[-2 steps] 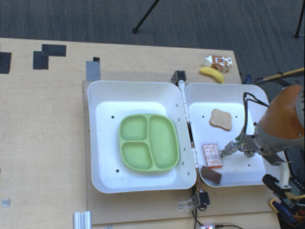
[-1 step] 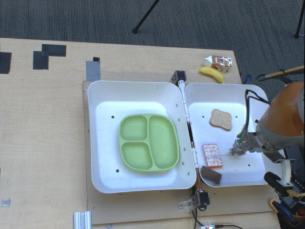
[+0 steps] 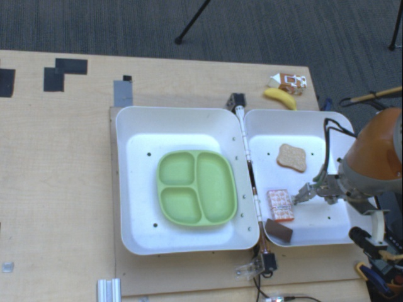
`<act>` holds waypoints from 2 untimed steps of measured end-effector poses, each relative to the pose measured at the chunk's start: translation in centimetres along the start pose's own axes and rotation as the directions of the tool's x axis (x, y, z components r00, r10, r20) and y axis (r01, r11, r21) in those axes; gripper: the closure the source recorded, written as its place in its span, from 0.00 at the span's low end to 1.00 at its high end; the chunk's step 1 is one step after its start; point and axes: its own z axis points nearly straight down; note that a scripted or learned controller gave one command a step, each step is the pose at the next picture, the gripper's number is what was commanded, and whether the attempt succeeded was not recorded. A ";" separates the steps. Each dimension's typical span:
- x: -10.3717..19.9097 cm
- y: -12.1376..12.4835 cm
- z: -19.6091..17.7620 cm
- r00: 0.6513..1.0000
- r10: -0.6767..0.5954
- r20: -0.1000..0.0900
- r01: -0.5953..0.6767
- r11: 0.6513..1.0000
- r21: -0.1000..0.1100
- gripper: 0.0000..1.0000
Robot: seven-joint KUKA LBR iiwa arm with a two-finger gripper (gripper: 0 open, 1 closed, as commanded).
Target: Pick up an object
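In the right bin (image 3: 315,131), the gripper (image 3: 301,195) hangs low just beside a small red-and-white packet (image 3: 280,205) that lies flat near the bin's left wall; whether its tips are spread or pressed together I cannot tell, and nothing shows between them. The packet looks light, thin and fairly stiff, probably a little slick, so a pinch across its short sides seems the safest hold. A slice of bread (image 3: 292,157) lies apart from it toward the back, likely light, and a dark brown block (image 3: 279,231) sits at the front corner, close to the wall and awkward to reach. The left bin (image 3: 135,187) holds a green divided plate (image 3: 196,188). Both bins rest on a pale wooden bench (image 3: 56,187), with a banana (image 3: 280,97) and a small carton (image 3: 288,81) beyond them, and dark carpet (image 3: 126,17) behind.
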 end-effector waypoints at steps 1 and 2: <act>0.0 0.2 -1.1 1.000 -0.001 0.000 0.001 1.000 -0.003 1.00; 0.0 0.2 -1.0 1.000 -0.002 0.000 0.002 1.000 -0.003 0.00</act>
